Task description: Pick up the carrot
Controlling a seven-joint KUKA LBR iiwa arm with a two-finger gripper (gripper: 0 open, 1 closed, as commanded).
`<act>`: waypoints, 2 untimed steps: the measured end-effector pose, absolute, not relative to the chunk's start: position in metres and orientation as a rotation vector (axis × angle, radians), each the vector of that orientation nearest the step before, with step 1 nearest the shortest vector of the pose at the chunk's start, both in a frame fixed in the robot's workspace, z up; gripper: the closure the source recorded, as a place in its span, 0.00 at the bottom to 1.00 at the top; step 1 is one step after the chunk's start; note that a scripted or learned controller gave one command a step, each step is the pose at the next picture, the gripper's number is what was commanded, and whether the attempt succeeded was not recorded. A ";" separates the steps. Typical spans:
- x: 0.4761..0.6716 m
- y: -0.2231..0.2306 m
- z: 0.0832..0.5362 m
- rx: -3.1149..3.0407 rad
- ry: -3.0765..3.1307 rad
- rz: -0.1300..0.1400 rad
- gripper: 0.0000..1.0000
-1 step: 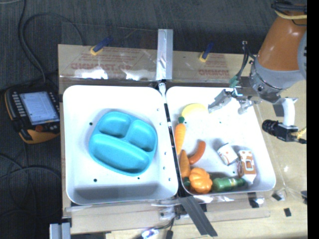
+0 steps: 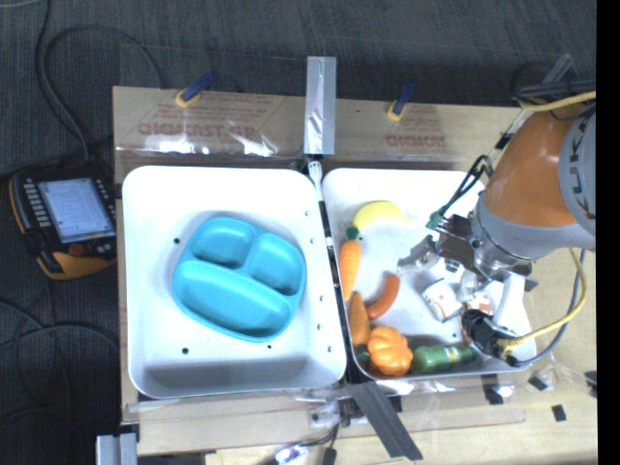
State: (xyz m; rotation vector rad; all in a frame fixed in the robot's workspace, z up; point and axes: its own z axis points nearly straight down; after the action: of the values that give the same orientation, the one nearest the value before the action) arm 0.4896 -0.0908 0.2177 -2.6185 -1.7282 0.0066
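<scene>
on dark carpet, wooden bench [image 2: 145,105] bearing two white bins; carrot [image 2: 350,262] against right bin's [image 2: 407,184] left wall; gripper [image 2: 448,294] nearby, jaw state impossible to tell.

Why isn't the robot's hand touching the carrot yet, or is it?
Apart. The camera view shows bare white bin floor and a red sausage between the hand and the carrot, which lies by the right bin's left wall.

carrot [image 2: 350,263]: open above | bin wall [image 2: 331,260] touching left | sausage [image 2: 383,295] near right
</scene>
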 end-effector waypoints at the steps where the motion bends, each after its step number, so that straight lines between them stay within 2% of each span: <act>1: 0.490 -0.090 0.226 -2.615 -1.728 0.010 1.00; 2: 0.485 -0.067 0.262 -2.808 -1.410 -0.002 1.00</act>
State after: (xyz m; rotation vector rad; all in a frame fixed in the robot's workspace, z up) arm 0.4845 -0.0670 0.2624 -2.8083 -1.4095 -0.0018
